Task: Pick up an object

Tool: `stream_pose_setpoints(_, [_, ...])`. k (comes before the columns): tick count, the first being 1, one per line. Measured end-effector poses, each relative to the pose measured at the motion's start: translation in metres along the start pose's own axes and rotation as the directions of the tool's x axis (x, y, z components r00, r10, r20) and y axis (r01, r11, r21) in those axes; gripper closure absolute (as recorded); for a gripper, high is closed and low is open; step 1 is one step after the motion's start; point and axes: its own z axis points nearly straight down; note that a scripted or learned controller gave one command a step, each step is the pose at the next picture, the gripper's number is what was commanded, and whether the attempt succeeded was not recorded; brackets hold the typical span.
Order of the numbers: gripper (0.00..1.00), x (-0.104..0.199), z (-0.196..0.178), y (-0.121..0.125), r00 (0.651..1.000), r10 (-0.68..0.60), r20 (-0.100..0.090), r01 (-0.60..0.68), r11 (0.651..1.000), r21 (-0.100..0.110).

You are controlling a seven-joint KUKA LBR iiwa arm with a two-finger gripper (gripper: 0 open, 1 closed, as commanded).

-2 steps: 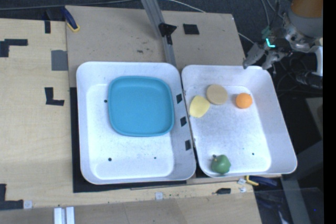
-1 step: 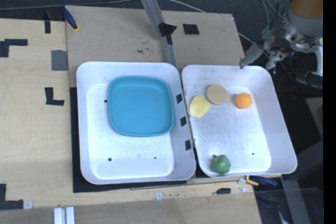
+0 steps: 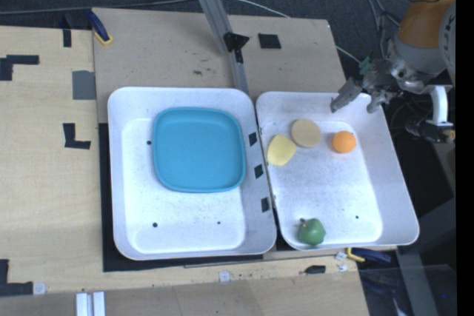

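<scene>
Grey arm (image 3: 444, 33), orange band, seemingly dark tool (image 3: 358, 94).

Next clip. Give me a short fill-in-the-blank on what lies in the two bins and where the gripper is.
1. The blue plate lies in the ____ bin.
2. The orange ball lies beside the tan disc, in the ____ bin.
3. The thing nearest the right bin's front edge is ____ in colour.
4. The gripper is over the right bin's ____ edge.

Missing words: left; right; green; far
</scene>
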Motion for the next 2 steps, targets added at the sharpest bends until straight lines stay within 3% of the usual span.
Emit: stream_pose_setpoints(2, [0.0, 0.01, 0.098, -0.004, 1.0, -0.001, 0.0, 0.001, 1.0, -0.001])
